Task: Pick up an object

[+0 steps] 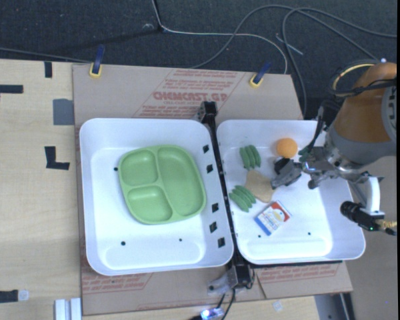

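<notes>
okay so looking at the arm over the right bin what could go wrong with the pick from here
The gripper sits low among crowded items: the tan flat wedge-shaped piece touches a green ridged piece, so a grasp may drag both. The small orange ball beside the gripper could roll if nudged.

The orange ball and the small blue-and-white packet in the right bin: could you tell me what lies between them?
In the camera view, the gripper hangs between the orange ball and the packet, with bare white bin floor below it.
</notes>
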`<state>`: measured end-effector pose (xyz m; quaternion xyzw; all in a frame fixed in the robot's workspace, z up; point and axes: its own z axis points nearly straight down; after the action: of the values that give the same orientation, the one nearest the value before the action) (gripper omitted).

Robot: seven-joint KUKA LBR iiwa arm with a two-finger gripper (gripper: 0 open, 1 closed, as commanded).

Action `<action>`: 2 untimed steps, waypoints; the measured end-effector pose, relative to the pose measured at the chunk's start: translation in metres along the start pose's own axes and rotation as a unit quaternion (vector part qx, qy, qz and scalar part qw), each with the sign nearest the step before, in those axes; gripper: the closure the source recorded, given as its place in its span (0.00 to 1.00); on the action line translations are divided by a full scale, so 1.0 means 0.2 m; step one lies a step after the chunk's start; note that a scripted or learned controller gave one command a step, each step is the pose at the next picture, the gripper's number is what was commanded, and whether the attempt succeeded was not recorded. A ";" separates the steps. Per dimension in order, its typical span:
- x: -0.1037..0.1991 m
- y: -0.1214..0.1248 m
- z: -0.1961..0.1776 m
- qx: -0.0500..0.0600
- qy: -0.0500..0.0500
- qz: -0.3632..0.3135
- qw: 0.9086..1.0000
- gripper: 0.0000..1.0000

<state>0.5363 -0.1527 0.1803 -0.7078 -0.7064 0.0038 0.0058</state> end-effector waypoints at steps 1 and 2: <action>0.00 0.01 -0.03 -0.006 -0.001 -0.002 1.000 0.00; 0.00 0.03 0.19 -0.004 -0.001 -0.001 1.000 0.00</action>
<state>0.5424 -0.1529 0.1415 -0.7069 -0.7073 0.0020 0.0022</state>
